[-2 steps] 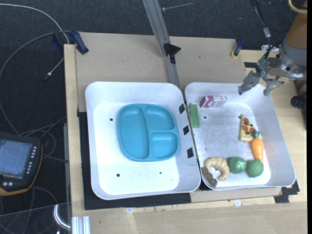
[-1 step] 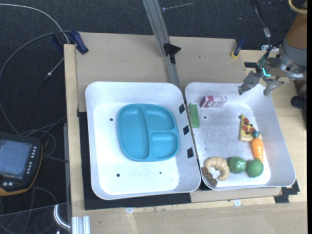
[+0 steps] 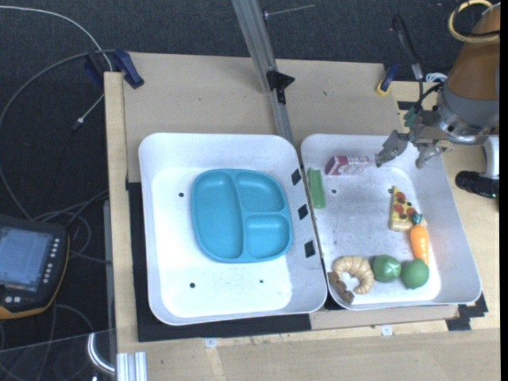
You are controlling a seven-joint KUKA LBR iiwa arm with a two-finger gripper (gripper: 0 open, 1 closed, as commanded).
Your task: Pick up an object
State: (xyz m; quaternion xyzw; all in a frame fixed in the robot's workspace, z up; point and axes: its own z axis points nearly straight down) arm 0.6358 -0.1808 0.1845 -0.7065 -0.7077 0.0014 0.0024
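End effector (image 3: 409, 151) hangs over the far right corner of the right bin (image 3: 456, 236), two grey fingers splayed wide apart and pointing down, nothing between them. Metallic wrist block above it, with wiring bunched at the side.

Left to right:
- Left bin (image 3: 159, 236): shallow, white, rounded corners, matte and faintly speckled. Holds a blue plate (image 3: 240, 214), smooth plastic, rounded, split into three compartments.
- Green block (image 3: 317, 188): flat, narrow rectangle, lying along the near-left wall of the right bin.
- Small carton (image 3: 348, 164): white with maroon print, boxy, on its side at the far end of the right bin. Just beside the left finger of the end effector, to its left; whether they touch, cannot tell.
- Croissant (image 3: 354, 273): tan, curved, ridged, at the near edge.
- Two green round pieces (image 3: 386, 268) and (image 3: 414, 274), glossy, side by side next to the croissant.
- Pizza slice (image 3: 401, 209): yellow wedge with red spots, below the end effector, well apart from it.
- Carrot (image 3: 420, 242): orange, tapered, green top, just under the pizza slice.

Arm (image 3: 475, 78): enters from the right, orange band above a grey wrist, tilted down and left toward the bin's far corner.

Counter (image 3: 206, 94): pale wood board.
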